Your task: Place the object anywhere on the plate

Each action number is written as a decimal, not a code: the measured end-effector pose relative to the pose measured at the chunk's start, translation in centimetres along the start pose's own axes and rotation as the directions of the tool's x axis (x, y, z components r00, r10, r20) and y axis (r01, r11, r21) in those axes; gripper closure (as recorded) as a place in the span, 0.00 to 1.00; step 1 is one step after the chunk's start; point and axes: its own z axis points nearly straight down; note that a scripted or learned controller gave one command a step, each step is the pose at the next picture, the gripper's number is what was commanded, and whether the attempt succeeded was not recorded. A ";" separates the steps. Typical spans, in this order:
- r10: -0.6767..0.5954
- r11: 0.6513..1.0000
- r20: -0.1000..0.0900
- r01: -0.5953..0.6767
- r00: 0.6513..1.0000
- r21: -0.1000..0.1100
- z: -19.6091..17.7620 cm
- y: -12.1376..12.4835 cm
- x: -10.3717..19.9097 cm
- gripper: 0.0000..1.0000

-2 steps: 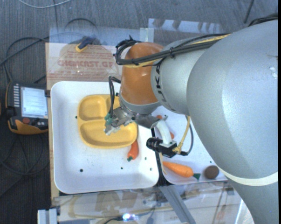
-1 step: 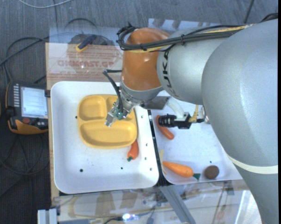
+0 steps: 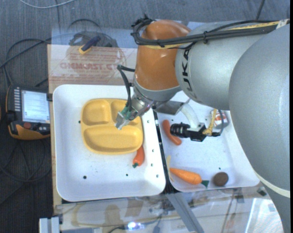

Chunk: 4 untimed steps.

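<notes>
A yellow plate (image 3: 103,139) with three compartments lies in the left bin (image 3: 71,174). My gripper (image 3: 122,121) hangs over the plate's right side, where the upper compartment meets the large lower one. Nothing can be made out in it. A small red-orange carrot-like piece (image 3: 138,156) with a green tip lies on the left bin's floor, just off the plate's lower right corner and apart from the gripper.
The right bin (image 3: 233,171) holds a short orange carrot (image 3: 173,133) near its left wall, a longer carrot (image 3: 185,176) near the front, and a brown ball (image 3: 220,178). The arm's large grey body covers the right bin's far side. A handheld controller (image 3: 28,111) sits left of the bins.
</notes>
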 end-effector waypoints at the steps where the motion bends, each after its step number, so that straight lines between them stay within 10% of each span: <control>1: 0.023 1.000 0.001 -0.023 1.000 0.001 3.7 -4.0 -6.0 1.00; 2: 0.008 1.000 -0.001 -0.008 1.000 0.001 6.0 1.0 -1.7 1.00; 3: 0.123 0.992 -0.001 -0.123 0.992 0.001 2.4 -2.2 -1.0 1.00; 4: 0.248 0.969 0.000 -0.248 0.969 0.003 8.2 4.2 -2.7 1.00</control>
